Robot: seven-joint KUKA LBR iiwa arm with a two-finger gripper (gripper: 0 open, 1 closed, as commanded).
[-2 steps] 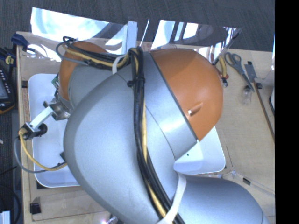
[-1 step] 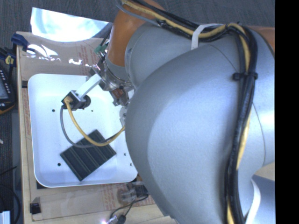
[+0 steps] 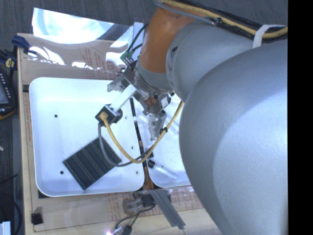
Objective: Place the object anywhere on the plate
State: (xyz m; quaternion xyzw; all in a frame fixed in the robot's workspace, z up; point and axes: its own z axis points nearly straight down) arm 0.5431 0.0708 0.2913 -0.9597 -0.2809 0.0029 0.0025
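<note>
A dark grey ribbed plate [image 3: 91, 164] lies flat and turned at an angle in the front part of the left bin [image 3: 44, 131]. My gripper [image 3: 154, 121] hangs over the seam between the two bins, up and to the right of the plate and apart from it. I see nothing clearly held at it. A small pale, glassy thing [image 3: 163, 172] rests in the front-left corner of the right bin [image 3: 168, 182]; I cannot tell what it is. The grey arm hides most of the right bin.
A yellow cable [image 3: 115, 143] loops from a small black box [image 3: 108, 115] out over the left bin, close to the plate's upper corner. A metal bracket [image 3: 164, 207] and wires lie on the wooden bench in front of the bins. Dark gear sits at the far left edge.
</note>
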